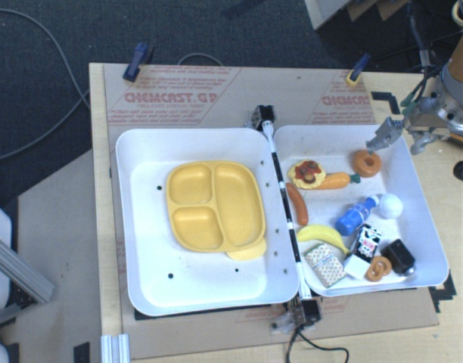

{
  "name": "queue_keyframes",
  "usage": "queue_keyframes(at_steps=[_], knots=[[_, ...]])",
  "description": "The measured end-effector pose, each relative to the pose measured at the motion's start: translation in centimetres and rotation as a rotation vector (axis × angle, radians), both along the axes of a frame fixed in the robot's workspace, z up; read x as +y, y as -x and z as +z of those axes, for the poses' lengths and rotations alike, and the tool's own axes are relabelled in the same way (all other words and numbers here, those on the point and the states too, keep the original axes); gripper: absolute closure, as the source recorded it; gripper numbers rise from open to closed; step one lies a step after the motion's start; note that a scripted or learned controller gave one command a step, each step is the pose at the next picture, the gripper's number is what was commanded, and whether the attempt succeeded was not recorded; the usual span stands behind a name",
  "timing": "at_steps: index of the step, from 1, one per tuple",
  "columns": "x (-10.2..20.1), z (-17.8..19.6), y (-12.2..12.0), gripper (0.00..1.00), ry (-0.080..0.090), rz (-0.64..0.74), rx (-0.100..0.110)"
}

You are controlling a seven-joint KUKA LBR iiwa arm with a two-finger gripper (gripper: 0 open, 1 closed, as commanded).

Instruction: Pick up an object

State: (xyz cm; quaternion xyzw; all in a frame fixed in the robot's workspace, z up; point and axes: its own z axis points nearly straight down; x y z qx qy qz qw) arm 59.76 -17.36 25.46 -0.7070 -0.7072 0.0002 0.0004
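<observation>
Currently the gripper (403,136) sits spread open and holds nothing, at the right bin's (424,203) far rim; the glazed brown doughnut (365,162) lies just beside it.

Arm (457,89) cut off by the right frame edge with only wrist and gripper (404,136) in view; black-and-white carton (367,243) print too small to read; pale yellow piece (247,252) mostly hidden under the yellow divided tray (215,205), identity unclear.
</observation>
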Motion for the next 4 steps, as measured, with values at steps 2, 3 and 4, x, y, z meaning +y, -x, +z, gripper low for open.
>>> queue_keyframes(at_steps=[2, 3, 4], knots=[[-1.7, -17.0, -5.6, 0.0, 0.001, 0.001, -0.003], [-1.7, -15.9, -5.7, 1.0, 0.004, 0.003, -0.006], [5.3, -14.0, -6.9, 1.0, -0.001, 0.002, 0.001]])
